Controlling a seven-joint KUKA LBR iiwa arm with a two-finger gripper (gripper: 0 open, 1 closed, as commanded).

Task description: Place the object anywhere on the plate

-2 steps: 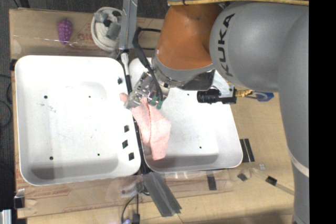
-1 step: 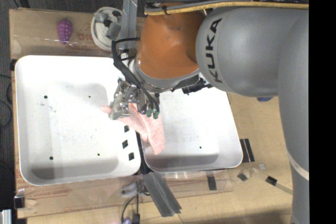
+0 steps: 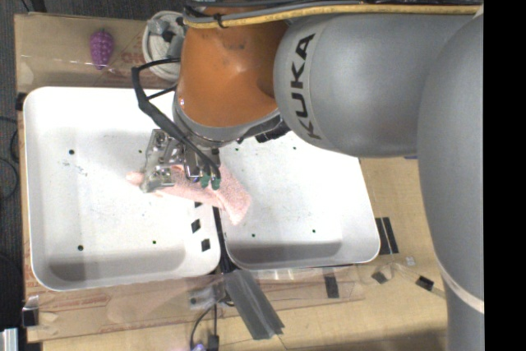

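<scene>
Where the grey arm (image 3: 386, 70) reaches in from the right, fills most of the upper right, KUKA lettering on its side. Next down in size, the orange band (image 3: 226, 70) above the wrist, hanging over the top edge of the two bins. Below that, the tan desk (image 3: 49, 45) carrying two shallow white bins side by side: left bin (image 3: 90, 201) and right bin (image 3: 304, 210), rims touching near the middle. Black cables (image 3: 152, 107) looping from the wrist down over the left bin.

At the wrist's end, the tool (image 3: 168, 168), metallic, low over the right part of the left bin, near the shared rim. Cannot tell whether spread or pressed together; too blurred and cluttered at the tip.

Just beneath and beside the tool, a pink, soft-looking object (image 3: 222, 195), lying across the shared rim, partly in each bin, touching or nearly touching the tool; grip not visible.

Smallest: a purple, bumpy item (image 3: 101, 47) on the desk above the left bin, well apart from the tool.
</scene>
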